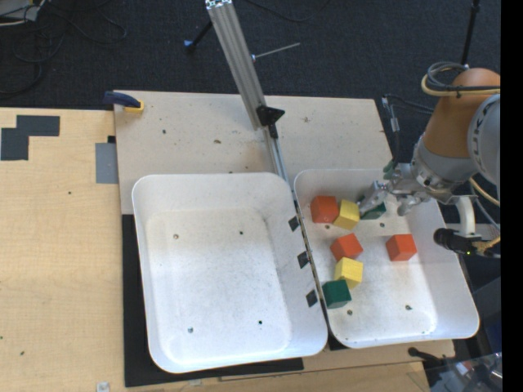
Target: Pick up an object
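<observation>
Three orange blocks (324, 209), two yellow (348, 214) (one green (336, 293)).

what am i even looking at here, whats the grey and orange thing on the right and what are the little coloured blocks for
This is a single camera fixed above a workbench, looking down at a slant. The grey and orange thing is a robot arm reaching in from the right; at its tip is a two-finger gripper, its pincer hand. It is meant to pick up an object.

On the bench sit two shallow white bins. The left bin has only small dark specks on its floor. The right bin holds six small cubes: three orange-red cubes, two yellow cubes and one green cube. The gripper is low beside the upper yellow cube; whether it holds anything is unclear.
</observation>
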`<move>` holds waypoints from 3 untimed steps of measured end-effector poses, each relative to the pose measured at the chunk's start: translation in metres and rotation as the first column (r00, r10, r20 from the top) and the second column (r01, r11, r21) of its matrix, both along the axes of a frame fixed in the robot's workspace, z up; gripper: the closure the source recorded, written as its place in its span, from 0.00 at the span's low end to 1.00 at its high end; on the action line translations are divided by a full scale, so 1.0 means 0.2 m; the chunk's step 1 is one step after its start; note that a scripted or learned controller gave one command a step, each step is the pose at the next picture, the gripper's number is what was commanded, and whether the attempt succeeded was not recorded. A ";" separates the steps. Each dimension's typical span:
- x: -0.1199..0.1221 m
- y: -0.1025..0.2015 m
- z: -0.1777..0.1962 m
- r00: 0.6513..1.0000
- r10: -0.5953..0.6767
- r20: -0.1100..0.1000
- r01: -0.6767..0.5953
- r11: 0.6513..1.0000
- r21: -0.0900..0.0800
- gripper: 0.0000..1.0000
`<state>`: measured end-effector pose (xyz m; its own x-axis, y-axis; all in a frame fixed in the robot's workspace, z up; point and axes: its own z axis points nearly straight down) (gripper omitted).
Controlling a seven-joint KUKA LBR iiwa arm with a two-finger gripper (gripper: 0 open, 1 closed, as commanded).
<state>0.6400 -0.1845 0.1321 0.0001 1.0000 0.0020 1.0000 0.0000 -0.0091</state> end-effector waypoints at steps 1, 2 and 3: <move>0.04 -0.01 -0.05 0.999 0.001 0.033 0.000 1.000 -0.009 0.00; 0.04 -0.01 -0.01 1.000 0.002 0.031 -0.002 1.000 -0.008 1.00; 0.08 -0.05 0.25 1.000 0.004 0.012 -0.004 1.000 -0.003 1.00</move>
<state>0.6553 -0.1942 0.1827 -0.0041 1.0000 -0.0010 1.0000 0.0041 0.0025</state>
